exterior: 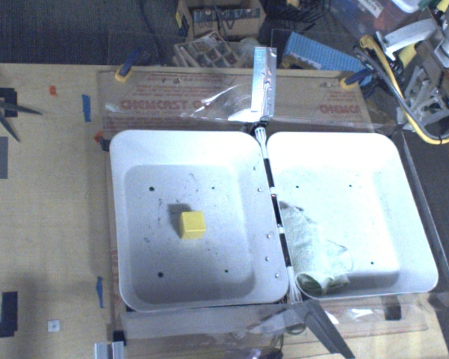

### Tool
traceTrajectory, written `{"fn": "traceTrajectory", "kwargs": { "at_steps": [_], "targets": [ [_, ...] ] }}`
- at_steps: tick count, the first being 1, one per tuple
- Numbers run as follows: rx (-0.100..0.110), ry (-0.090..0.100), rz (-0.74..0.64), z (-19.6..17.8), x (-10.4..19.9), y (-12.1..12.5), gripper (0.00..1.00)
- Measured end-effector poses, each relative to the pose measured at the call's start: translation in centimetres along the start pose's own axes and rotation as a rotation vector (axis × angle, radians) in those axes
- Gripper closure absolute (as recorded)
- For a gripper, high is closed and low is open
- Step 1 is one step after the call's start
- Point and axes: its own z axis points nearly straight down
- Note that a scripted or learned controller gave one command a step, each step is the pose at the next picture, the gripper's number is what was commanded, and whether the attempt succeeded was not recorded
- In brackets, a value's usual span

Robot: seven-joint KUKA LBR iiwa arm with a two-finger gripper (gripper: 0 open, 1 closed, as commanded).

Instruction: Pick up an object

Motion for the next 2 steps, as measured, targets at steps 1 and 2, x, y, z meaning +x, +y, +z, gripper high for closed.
{"fn": "traceTrajectory", "kwargs": {
  "at_steps": [1,2],
  "targets": [
    [0.0,-0.002,-0.29,0.0,-0.9,-4.7,1.0],
    [0.0,-0.001,-0.189,0.0,-3.8,-10.8,1.0]
  ]
}}
